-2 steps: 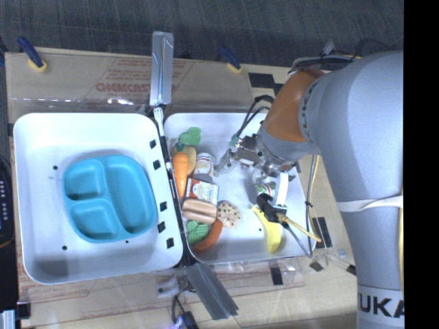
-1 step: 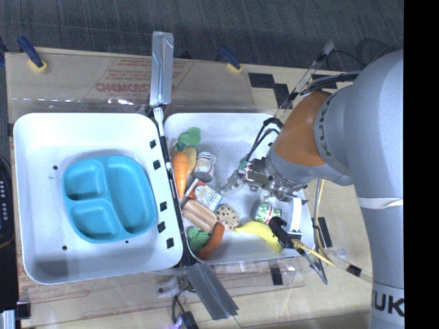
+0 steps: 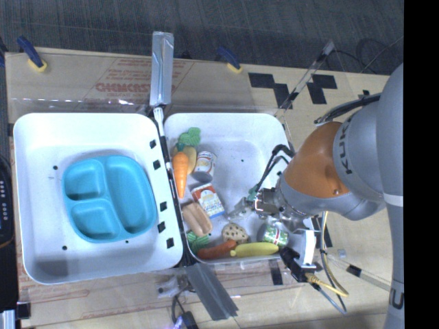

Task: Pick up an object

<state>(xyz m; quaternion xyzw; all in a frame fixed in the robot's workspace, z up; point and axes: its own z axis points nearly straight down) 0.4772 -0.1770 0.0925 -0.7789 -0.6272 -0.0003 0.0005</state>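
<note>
Nearest to us, the grey arm (image 3: pixel 374 163) bends in from the right, its orange band (image 3: pixel 315 168) tilted down over the right bin (image 3: pixel 264 130). We see the pincer (image 3: pixel 252 204) low over the bin floor, just beside the small carton (image 3: pixel 208 201) and above the cookie (image 3: pixel 234 232); we cannot tell how it stands or whether it grips anything. A green can (image 3: pixel 276 236) lies just under the wrist.

Along the bin's left wall we find a carrot (image 3: pixel 180 172), a green vegetable (image 3: pixel 190 138), a small tin (image 3: pixel 204 163) and a hot dog (image 3: pixel 195 218). At the near wall a banana (image 3: pixel 255 249) lies touching a red pepper (image 3: pixel 216 251).

On the left, the other bin (image 3: pixel 34 184) holds a blue divided tray (image 3: pixel 108 197). Both bins sit on a tabletop (image 3: pixel 82 81) covered in brown cardboard, held by blue clamps (image 3: pixel 31 53), with dark floor (image 3: pixel 103 5) beyond.
</note>
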